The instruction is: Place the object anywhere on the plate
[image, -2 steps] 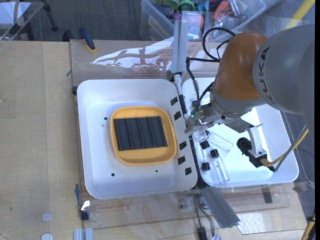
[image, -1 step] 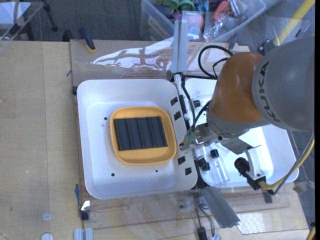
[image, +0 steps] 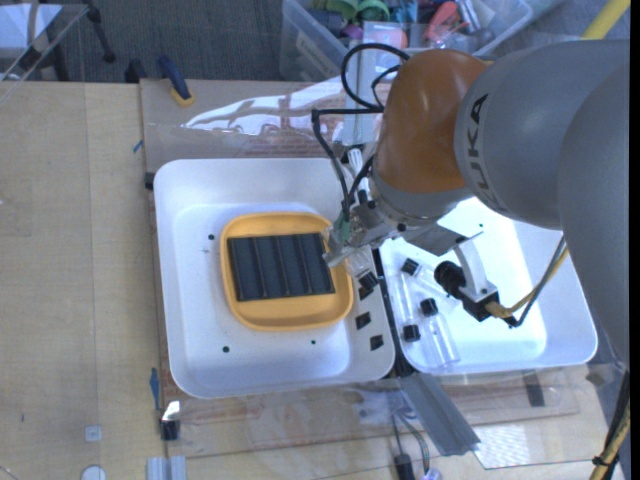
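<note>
A yellow plate point(image: 285, 314) with a dark ridged centre lies in the left white bin point(image: 190, 268). My gripper point(image: 343, 244) hangs over the plate's right rim, under the orange wrist band and the grey arm that reaches in from the right. A small greenish-grey bit point(image: 345, 230) shows at the gripper's tip. It is too small and too hidden to tell what it is or whether it is held. The arm covers much of the right bin point(image: 560, 318).
Small black squares point(image: 376, 342) sit along the divide between the bins, and more point(image: 430, 306) in the right bin beside a clear plastic piece point(image: 432, 336). A clear tub of colourful toys point(image: 400, 3) stands behind the bench. Wooden bench top lies to the left.
</note>
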Controlling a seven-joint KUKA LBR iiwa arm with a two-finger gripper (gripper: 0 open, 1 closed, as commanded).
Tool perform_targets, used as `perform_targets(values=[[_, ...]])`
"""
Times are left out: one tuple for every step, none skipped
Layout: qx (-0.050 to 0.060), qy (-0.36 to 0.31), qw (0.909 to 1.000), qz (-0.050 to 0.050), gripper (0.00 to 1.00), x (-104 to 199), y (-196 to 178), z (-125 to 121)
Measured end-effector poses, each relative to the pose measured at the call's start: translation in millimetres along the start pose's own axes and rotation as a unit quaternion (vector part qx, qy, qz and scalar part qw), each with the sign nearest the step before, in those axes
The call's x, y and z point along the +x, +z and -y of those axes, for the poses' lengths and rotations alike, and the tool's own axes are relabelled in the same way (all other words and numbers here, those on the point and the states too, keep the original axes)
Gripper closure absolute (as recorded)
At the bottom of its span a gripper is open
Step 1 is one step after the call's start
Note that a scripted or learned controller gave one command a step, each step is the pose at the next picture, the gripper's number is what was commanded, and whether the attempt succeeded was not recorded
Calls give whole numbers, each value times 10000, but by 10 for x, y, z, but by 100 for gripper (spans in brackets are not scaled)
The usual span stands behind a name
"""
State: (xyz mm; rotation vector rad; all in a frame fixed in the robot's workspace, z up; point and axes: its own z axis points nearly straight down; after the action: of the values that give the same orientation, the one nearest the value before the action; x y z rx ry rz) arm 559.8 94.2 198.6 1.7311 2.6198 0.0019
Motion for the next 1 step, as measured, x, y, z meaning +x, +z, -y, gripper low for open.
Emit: perform_targets(values=[[0,-2,10000,1,0,0,0,0]])
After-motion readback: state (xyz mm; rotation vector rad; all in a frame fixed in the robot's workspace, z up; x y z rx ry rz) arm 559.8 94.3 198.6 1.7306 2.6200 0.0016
